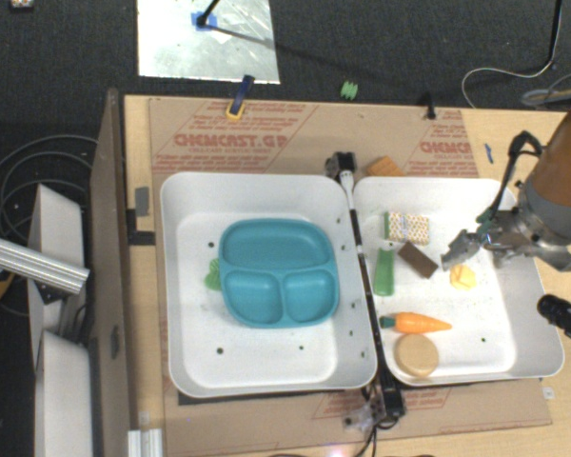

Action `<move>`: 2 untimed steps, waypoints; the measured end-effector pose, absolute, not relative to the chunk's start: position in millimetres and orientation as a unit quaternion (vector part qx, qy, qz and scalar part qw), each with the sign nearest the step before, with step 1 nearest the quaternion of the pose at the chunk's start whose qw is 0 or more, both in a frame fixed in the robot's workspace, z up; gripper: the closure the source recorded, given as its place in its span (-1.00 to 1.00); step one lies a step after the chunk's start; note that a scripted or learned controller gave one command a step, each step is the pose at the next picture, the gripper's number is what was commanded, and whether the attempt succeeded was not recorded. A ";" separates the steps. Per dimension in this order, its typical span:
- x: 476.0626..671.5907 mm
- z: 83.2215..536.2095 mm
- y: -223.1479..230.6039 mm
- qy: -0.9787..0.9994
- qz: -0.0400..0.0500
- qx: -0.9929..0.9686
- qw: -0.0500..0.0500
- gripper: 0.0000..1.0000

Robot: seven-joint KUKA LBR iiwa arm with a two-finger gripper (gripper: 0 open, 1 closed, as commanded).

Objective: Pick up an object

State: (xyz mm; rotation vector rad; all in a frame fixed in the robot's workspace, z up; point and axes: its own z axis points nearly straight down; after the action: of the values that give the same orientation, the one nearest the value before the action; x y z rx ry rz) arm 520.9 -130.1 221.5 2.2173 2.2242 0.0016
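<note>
The right bin [514, 350] holds several small objects. A yellow piece [464, 277] lies near its middle, and my gripper [460, 248] hangs just above and behind it, reaching in from the right. Left of the gripper lie a brown block [417, 259], a speckled white block [407, 227] and a green stick [384, 272]. An orange carrot [422, 324] and a round tan disc [418, 355] sit near the bin's front. Nothing is seen held in the gripper.
The left bin [186, 350] holds a blue divided plate [278, 270] with a green bit [212, 275] peeking out at its left edge. An orange object [383, 167] lies on the cardboard behind the bins. The arm's grey body [561, 188] covers the right bin's right side.
</note>
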 end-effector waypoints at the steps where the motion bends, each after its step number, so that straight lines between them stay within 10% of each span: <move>1: 573.5 129.4 -133.6 0.709 0.000 0.705 0.001 -1.00; 2: 605.1 84.3 -95.8 0.710 0.003 0.705 0.002 -1.00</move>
State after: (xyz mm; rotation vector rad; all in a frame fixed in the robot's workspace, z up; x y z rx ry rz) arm 605.1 -95.8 84.3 2.2102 2.2262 0.0085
